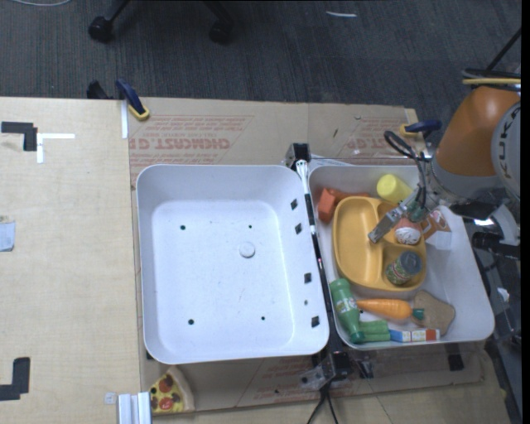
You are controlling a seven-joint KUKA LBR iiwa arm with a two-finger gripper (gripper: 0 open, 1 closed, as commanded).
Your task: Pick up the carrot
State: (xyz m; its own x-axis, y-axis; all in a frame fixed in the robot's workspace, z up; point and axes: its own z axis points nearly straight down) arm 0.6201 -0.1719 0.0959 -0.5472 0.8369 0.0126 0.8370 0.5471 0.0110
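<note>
Bins (224, 178) – smooth white plastic, slight sheen. Counter (62, 273) – pale matt wood. Cardboard sheet (215, 132) – dull brown. Carrot (387, 309) – glossy orange plastic.

- Dark grey carpeted floor (273, 50) spans the frame's top.
- Black office-chair base with castors (157, 21) stands upper left.
- Pale wooden benchtop (62, 273) fills the left.
- Brown cardboard sheet (248, 132) lies centre.

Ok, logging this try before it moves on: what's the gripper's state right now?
Gripper: over the yellow bowl in the right bin; open or shut cannot be told. The carrot lies apart from it, nearer the bin's front.
</note>
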